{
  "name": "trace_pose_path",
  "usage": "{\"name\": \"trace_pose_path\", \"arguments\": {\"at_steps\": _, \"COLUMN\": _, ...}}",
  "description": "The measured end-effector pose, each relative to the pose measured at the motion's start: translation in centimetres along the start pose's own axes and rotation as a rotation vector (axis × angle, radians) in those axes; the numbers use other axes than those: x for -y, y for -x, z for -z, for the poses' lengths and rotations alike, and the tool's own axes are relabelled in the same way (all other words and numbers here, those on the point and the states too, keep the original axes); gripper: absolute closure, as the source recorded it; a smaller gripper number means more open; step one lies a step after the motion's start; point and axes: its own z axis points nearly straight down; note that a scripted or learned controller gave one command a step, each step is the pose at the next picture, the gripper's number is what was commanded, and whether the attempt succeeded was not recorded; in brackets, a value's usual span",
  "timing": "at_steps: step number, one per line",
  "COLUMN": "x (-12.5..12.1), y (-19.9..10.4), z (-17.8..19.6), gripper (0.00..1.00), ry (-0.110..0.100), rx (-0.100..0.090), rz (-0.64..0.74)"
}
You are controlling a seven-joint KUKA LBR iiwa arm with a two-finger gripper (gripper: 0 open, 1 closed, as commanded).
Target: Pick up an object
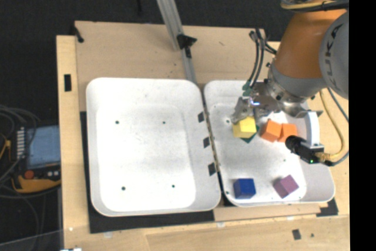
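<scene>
My gripper [247, 114] hangs over the upper middle of the right bin [226, 97]. A yellow block [245, 127] sits directly at its tip, touching or nearly touching it. A dark green piece [250, 138] peeks out from under the yellow block's lower edge. Just to the right lie an orange block [271, 131] and a second orange block [288, 129]. Near the bin's front edge rest a blue block [244, 187] and a purple block [286, 186].
The left bin [147, 147] lies beside the right one, separated by a ridge with dark clips [207, 141]. A slanted metal pole [167, 3] rises behind the bins. A black connector with cables [302, 149] hangs off the arm at the right.
</scene>
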Motion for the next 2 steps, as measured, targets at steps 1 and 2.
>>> {"name": "trace_pose_path", "arguments": {"at_steps": 1, "x": 0.0, "y": -5.6, "z": 0.5, "gripper": 1.0, "ry": 0.001, "rx": 0.0, "rz": 0.001}}
{"name": "trace_pose_path", "arguments": {"at_steps": 2, "x": -0.5, "y": -11.6, "z": -0.8, "gripper": 1.0, "ry": -0.003, "rx": 0.001, "rz": 0.0}}
